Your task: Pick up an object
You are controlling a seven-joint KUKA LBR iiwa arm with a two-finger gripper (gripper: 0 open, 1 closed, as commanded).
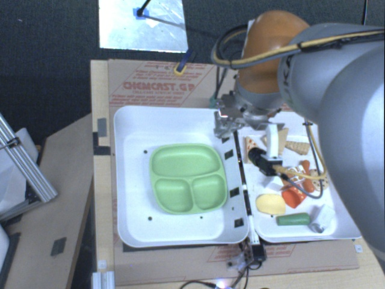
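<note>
My gripper (225,124) hangs over the far end of the divider between the two white bins, at the back edge of the left bin (129,161). The right bin (337,224) holds several small things: a yellow lump (271,205), a green stick (293,219), a red piece (292,197), an orange-red piece (306,167), a tan wafer (296,146) and a white block (279,138). All of these lie nearer the camera than the gripper. Nothing is seen in the gripper. The grey arm covers the right bin's far right part.
A green three-part plate (187,178) lies in the middle of the left bin. A cardboard sheet (156,86) lies under the bins, with a shiny foil square (141,17) behind it. Metal rails (24,173) stand at the left.
</note>
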